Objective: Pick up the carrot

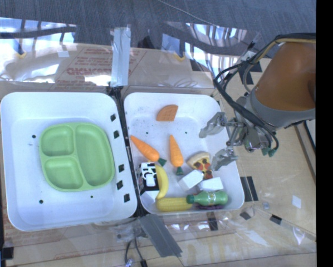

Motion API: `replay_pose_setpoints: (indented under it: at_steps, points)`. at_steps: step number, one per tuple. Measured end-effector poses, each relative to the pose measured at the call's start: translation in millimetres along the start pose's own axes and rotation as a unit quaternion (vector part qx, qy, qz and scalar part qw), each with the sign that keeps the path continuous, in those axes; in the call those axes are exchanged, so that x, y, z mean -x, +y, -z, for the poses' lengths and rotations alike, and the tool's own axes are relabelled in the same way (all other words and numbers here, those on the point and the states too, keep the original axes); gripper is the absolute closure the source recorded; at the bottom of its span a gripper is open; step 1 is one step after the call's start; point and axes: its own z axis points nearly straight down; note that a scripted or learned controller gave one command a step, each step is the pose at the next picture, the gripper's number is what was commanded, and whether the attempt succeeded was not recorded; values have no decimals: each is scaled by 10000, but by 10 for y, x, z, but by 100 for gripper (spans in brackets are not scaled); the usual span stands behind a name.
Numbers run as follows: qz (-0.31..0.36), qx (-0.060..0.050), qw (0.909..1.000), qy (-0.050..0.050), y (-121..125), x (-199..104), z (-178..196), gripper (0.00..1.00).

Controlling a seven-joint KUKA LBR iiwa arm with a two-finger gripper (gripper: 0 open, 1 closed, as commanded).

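Two carrots lie in the right bin (pixel 134 105): one carrot (pixel 176 151) near its middle, the other carrot (pixel 145 148) just left of it. The hand (pixel 218 142) hangs over the bin's right side, fingers spread open, holding nothing.

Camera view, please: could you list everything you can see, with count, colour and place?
bins: 2, white, side by side on the bench
divided plate: 1, green, left bin
carrots: 2, orange, right bin, middle; the second one lies just right of the first
bread slice: 1, orange-brown, right bin, far end
bananas: 2, yellow, right bin, near edge
bottle: 1, green, near right corner
pizza slice: 1, tan, right side
gripper: 1, grey, open above right bin's right side, holding nothing
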Motion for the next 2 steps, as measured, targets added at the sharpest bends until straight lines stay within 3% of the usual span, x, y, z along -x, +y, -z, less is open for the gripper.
replay_pose_setpoints:
  at_steps: [1,2]
  points:
    - [-512,26,9987,73,191,189,-1302,0]
    - [-705,6,9975,10,42,465,-1771,0]
